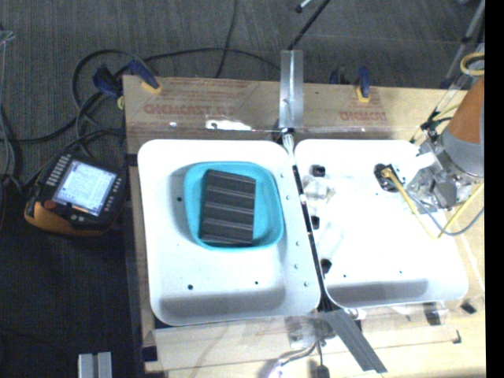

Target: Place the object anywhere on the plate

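Observation:
A dark grey ribbed block (228, 205) lies flat on the turquoise plate (272, 215) in the middle of the left bin (161, 250). It rests wholly inside the plate's rim. My gripper (431, 189) hangs over the right side of the right bin (394, 274), far from the plate and the block. I see nothing held in it.
A small black piece (317, 170) and a clear plastic item (321, 187) lie near the right bin's left wall, with another clear item (331, 241) lower down. A handheld control pendant (79, 189) sits on the floor to the left of the bench.

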Controlling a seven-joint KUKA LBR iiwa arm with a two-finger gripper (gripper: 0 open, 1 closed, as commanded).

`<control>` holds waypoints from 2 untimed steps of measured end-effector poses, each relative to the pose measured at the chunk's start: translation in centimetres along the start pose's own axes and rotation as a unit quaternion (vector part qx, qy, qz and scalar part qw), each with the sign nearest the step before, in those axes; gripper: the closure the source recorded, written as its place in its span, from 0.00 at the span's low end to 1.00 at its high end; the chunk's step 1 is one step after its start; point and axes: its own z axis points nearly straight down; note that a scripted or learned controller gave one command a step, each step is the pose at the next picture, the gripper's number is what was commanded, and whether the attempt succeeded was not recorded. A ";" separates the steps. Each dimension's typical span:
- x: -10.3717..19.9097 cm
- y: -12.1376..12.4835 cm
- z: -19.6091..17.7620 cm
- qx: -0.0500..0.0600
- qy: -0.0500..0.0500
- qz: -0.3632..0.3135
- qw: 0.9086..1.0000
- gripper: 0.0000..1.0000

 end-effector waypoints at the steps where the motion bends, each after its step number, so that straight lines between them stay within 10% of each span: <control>1: 0.0 0.0 0.0 0.000 0.000 0.000 1.000 0.00; 2: -7.4 -1.5 1.0 -0.001 -0.001 -0.002 1.000 0.00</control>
